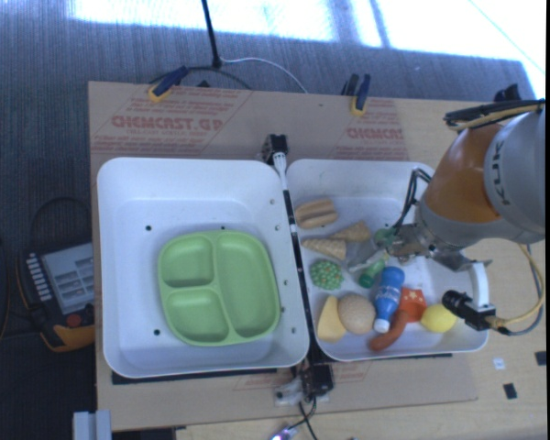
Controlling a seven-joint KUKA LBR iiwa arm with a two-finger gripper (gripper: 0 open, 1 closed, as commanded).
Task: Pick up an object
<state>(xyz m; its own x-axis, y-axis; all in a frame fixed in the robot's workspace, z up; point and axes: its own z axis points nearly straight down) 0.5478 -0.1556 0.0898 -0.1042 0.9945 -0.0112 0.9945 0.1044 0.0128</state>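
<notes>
The right bin (348,174) holds several toy foods. A hot dog bun (316,212) lies at its upper left, with a tan cone (335,244) below it. Further down come a round green pea piece (326,273), a yellow cheese wedge (329,320) and a beige egg (356,312). A blue and white bottle (388,297) stands next to a red-orange sausage (392,334) and a yellow lemon (437,318). My gripper (385,248) is low in the bin's middle, just above the bottle and beside a small green item (375,269). The wrist hides what lies under it.
A green divided plate (219,286) lies in the left bin (128,200). The ridge between the bins (291,246) runs just left of the toys. The arm's orange band (463,186) and grey body cover the right bin's right side. A cable (522,314) loops there.
</notes>
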